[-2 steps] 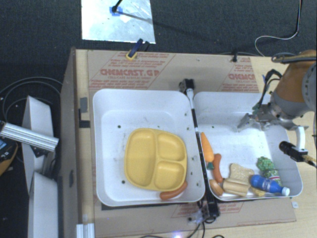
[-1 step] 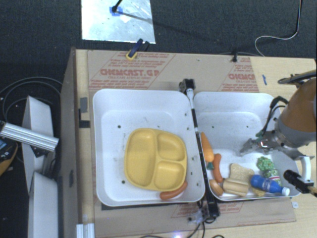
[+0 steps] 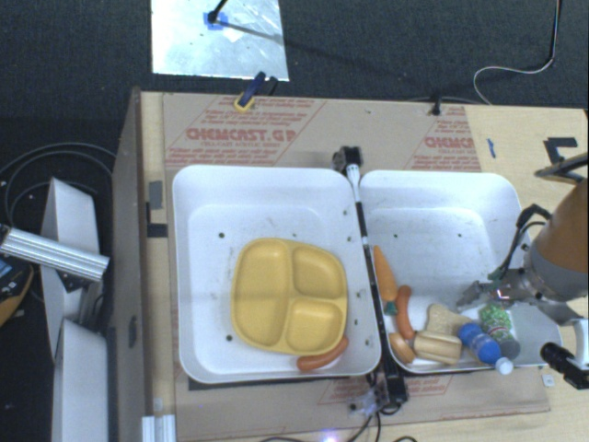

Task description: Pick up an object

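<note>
Bottle (image 3: pixel 482 343) lies on its side in the right bin's (image 3: pixel 433 201) near corner, beside bread (image 3: pixel 438 339) and a green lump (image 3: pixel 495 318). Gripper (image 3: pixel 502 293) hovers just above them; its grip cannot be told. Probably light, smooth plastic, apt to roll: grasp across the middle.

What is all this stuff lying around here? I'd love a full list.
bins: two, white, side by side on the bench
tray: one, yellow, divided, in the left bin
sausage: one, orange-brown, left bin, at the tray's near edge
carrot: one, orange, right bin, by the divider
bread pieces: a few, tan, right bin's near edge
bottle: one, blue, white cap, right bin
green ball: one, right bin
foil sheet: one, silver, floor beyond the bench
arm: one, grey and orange, right side
tool: one, over the right bin
</note>
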`<state>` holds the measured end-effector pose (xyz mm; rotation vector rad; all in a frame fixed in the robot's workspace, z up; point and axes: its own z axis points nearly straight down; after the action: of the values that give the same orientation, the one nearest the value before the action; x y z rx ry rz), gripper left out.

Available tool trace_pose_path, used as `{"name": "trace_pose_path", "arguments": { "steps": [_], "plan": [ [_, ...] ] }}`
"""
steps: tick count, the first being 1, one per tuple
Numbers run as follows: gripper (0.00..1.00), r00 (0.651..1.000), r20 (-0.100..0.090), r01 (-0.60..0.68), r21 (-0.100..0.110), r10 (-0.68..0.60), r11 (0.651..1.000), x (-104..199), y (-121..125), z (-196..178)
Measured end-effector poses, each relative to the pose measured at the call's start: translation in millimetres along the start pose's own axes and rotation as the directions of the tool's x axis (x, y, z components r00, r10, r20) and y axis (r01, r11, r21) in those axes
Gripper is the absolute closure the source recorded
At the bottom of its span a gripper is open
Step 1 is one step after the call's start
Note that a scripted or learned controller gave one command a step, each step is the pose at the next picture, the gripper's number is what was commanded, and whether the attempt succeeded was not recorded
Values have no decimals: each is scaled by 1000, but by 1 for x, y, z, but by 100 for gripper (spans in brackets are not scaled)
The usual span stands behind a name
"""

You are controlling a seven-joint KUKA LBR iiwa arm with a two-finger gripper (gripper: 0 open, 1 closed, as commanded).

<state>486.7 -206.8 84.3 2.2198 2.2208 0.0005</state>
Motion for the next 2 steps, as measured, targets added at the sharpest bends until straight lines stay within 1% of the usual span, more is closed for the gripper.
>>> {"name": "trace_pose_path", "arguments": {
  "steps": [1,2],
  "plan": [
    [100,1000,0,1,-4,-1,1000,0,2,-11],
    [100,1000,-1,4,-1,-4,1000,62,64,-28]
  ]
}}
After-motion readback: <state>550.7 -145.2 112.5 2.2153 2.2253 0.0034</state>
